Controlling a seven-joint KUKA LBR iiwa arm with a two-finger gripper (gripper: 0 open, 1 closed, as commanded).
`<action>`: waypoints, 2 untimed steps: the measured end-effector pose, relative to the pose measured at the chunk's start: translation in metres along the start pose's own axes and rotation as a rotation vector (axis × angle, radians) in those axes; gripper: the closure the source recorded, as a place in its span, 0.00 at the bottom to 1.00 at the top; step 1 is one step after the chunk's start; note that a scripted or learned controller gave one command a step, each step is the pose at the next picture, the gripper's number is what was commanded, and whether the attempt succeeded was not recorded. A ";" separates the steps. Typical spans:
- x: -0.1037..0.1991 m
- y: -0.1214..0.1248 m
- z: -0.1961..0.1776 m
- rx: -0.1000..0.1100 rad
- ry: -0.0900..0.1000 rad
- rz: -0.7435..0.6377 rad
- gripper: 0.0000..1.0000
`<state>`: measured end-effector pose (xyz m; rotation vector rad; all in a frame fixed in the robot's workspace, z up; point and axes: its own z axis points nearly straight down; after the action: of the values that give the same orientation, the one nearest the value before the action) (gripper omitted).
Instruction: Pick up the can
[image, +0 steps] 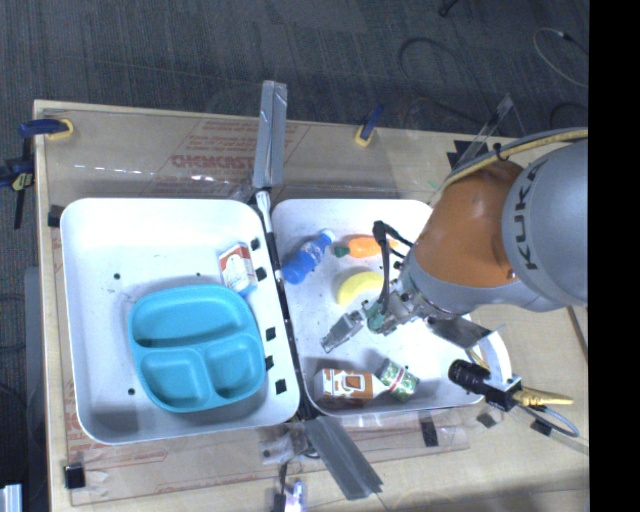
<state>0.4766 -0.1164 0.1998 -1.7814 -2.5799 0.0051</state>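
**Gripper poised over the right bin, can not yet taken**

In the left white plastic bin (90, 300) lies a smooth turquoise plastic tray (195, 345) with three moulded compartments and rounded corners. Just beside its upper right corner, near the dividing wall, lies a small red-and-white carton (236, 266), boxy and matte.

Across the divider, the right white bin (300, 225) holds a clear bottle with a blue cap end (305, 258) lying tilted by the upper left. Next to it is an orange, carrot-like piece (358, 246), and just below that a yellow rounded object (357, 288), glossy like toy fruit. Along the near wall lies a brown-and-white rectangular carton (347, 384), and touching its right end is the small can with a green-and-red label (399, 380), on its side, cylindrical and likely hard and slick.

The metal two-finger gripper (343, 332) hangs above the bin floor, between the yellow fruit and the carton, its fingers seemingly spread a little and holding nothing. The step looks like the approach: the can lies to the gripper's lower right, near but apart. The next move calls for shifting over the can and closing across its round body, which may roll against the carton.
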 end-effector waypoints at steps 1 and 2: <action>-0.060 -0.024 0.054 0.001 0.002 -0.025 0.00; -0.060 -0.024 0.053 0.001 0.002 -0.025 0.00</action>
<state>0.4753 -0.1804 0.1463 -1.7481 -2.5999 0.0042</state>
